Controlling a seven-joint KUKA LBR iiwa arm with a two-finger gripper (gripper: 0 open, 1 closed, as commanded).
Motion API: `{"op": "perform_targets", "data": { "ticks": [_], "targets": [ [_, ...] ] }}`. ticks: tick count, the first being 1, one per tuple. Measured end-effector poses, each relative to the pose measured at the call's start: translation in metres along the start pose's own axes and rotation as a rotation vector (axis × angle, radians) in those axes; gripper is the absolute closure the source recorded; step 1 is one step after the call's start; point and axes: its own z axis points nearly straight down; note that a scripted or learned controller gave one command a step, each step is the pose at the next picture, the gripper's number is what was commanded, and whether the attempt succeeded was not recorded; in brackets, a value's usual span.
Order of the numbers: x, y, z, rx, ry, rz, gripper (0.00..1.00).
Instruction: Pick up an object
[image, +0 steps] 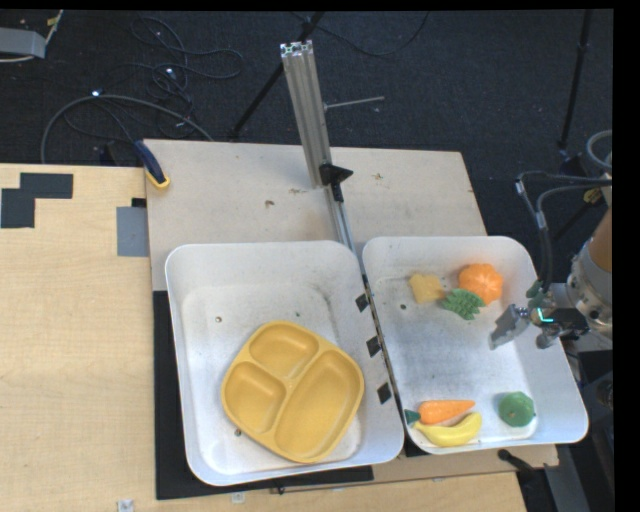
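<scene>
A round orange (481, 281) is seen at 11 o'clock from the gripper (527, 328), apart. The finger state cannot be told.

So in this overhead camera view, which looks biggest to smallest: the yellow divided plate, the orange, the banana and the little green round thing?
1. Yellow divided plate, by far.
2. Banana and orange: too similar to rank, long versus round.
3. Green round thing, smallest.

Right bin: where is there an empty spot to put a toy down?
The right bin has bare floor in its middle, between the broccoli above and the carrot below. Its top holds the yellow piece and orange; its bottom is crowded with banana and green ball.
</scene>
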Motion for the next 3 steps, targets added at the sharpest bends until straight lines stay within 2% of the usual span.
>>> {"op": "perform_targets", "data": {
  "ticks": [1,3],
  "targets": [
    [0.000,0.000,0.000,-0.001,0.000,0.000,0.00],
    [0.005,0.006,0.089,0.003,0.001,0.000,0.00]
  ]
}}
